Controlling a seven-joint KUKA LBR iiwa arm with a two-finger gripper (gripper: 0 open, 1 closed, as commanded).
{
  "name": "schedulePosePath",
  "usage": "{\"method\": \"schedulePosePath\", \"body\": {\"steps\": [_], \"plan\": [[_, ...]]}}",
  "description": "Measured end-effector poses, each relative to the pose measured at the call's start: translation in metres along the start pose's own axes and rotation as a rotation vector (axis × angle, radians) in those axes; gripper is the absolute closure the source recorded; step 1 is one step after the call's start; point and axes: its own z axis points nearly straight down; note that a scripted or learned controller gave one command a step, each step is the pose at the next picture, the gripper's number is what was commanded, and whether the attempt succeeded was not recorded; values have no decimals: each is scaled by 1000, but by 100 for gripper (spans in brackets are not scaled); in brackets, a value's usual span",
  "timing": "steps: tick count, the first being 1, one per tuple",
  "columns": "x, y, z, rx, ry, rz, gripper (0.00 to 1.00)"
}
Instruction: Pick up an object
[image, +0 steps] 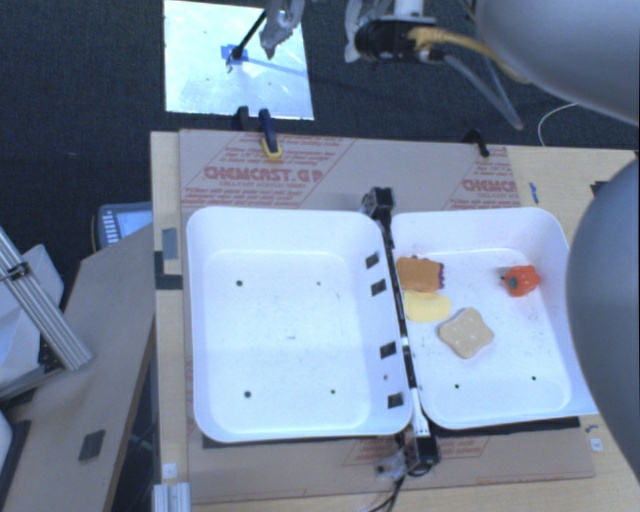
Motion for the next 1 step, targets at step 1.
{"method": "schedulePosePath", "body": {"steps": [1], "plan": [[0,0,-12,-3,1,-4,100]]}}
